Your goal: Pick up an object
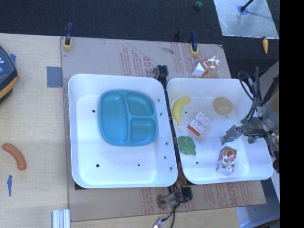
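My gripper (231,135) reaches in from the right over the right bin (209,175), its dark fingers hanging above bare bin floor with nothing between them. Just below it lies a red and white carton (226,160). To its left lies a smaller red and white packet (199,123). A yellow banana (179,109) lies at the bin's upper left, a green leafy toy (187,146) at its left edge, and a tan round bun (223,106) at the upper right.
The left bin (85,175) holds a blue divided plate (128,117). Outside the bins, a small carton (206,66) lies on the cardboard above the right bin, and a sausage (15,156) lies on the bench at far left. Cables hang by the arm (266,113).
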### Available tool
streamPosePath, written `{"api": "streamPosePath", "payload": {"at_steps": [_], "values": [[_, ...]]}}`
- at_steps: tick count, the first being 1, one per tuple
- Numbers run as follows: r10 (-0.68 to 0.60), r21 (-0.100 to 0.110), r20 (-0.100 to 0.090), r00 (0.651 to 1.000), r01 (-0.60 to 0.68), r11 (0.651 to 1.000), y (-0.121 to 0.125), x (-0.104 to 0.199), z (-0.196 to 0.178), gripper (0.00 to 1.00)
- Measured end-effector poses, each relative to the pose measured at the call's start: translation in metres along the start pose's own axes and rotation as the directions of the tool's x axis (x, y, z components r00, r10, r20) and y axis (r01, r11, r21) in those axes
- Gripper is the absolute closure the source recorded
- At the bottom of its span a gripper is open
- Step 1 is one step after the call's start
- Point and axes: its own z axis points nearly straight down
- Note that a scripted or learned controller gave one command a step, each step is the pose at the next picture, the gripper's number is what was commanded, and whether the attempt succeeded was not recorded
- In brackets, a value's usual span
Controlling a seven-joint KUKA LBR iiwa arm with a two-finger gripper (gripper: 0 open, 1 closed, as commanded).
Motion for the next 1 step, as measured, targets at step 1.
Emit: {"api": "streamPosePath", "payload": {"at_steps": [1], "values": [[-0.001,0.0,0.0,1.0,0.001,1.0,-0.0029,-0.0011,0.0482,0.0]]}}
